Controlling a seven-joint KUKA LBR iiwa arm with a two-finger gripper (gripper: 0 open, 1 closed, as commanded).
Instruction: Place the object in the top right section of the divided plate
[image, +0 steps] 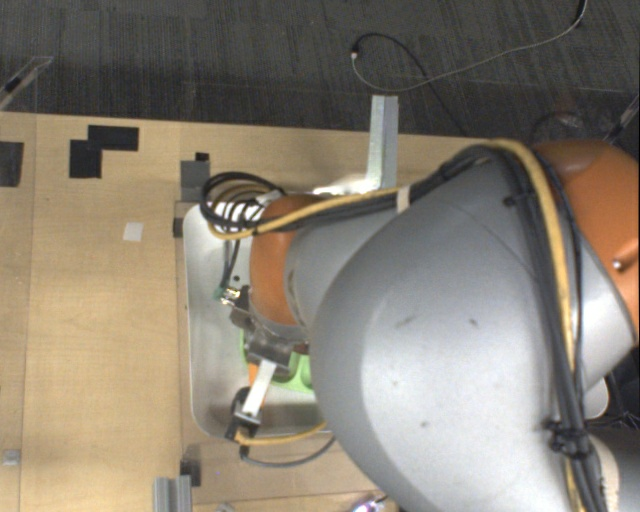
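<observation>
My grey arm with its orange band (275, 265) reaches in from the right and covers most of the bins. The gripper (266, 352) hangs below the wrist, low over the left white bin (205, 300). A small patch of a green divided plate (297, 373) peeks out just under and to the right of the gripper. The plate's sections are hidden by the arm, as is any object at the gripper.
Black and yellow cables (232, 205) loop off the wrist at the bin's far left corner, and another cable (285, 440) trails along its near wall. A metal post (383, 140) stands behind the bins. Bare wooden bench (90, 320) lies to the left.
</observation>
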